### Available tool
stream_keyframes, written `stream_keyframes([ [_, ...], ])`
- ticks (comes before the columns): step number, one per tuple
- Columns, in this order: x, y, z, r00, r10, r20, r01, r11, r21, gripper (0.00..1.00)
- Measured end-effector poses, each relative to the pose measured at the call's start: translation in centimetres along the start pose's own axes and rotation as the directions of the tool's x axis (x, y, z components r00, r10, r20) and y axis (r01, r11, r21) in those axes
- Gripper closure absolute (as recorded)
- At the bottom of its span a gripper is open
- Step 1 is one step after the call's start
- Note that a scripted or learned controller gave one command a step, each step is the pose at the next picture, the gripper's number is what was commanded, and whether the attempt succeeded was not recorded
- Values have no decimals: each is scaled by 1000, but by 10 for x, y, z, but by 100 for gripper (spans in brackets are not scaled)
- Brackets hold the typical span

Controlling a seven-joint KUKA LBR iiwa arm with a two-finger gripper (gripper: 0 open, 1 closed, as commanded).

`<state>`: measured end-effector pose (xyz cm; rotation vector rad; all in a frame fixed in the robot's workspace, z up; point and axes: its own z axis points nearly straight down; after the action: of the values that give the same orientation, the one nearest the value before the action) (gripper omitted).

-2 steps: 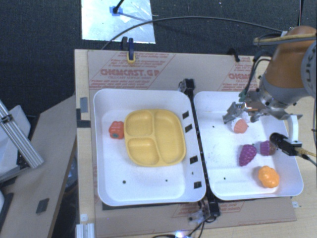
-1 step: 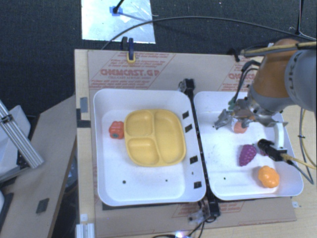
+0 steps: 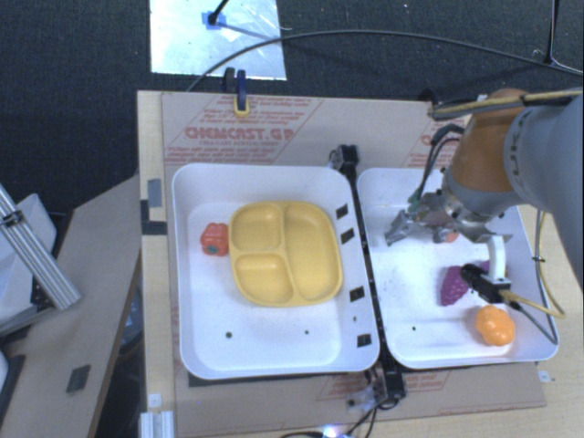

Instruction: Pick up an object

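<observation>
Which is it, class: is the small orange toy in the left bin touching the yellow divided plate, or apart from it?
Touching, as far as the camera view shows: the orange toy sits right against the yellow plate's left rim, with no white bin floor showing between them.

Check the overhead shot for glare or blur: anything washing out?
Camera view: the white bins are bright and close to washed out, with soft shadows along their walls; the shiny sheet at the top catches glare; the arm looks soft at its edges near the lens; the yellow tray, purple toy and orange ball read sharp enough.
</observation>
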<state>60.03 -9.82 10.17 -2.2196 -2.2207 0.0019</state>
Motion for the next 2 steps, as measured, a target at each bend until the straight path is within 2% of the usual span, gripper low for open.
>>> stream_keyframes([
  [1, -1, 1, -13, 1000, 1, 1, -1, 1000, -5, 100],
  [2, -4, 10, -61, 1000, -3, 2, 3, 1000, -9, 100],
])
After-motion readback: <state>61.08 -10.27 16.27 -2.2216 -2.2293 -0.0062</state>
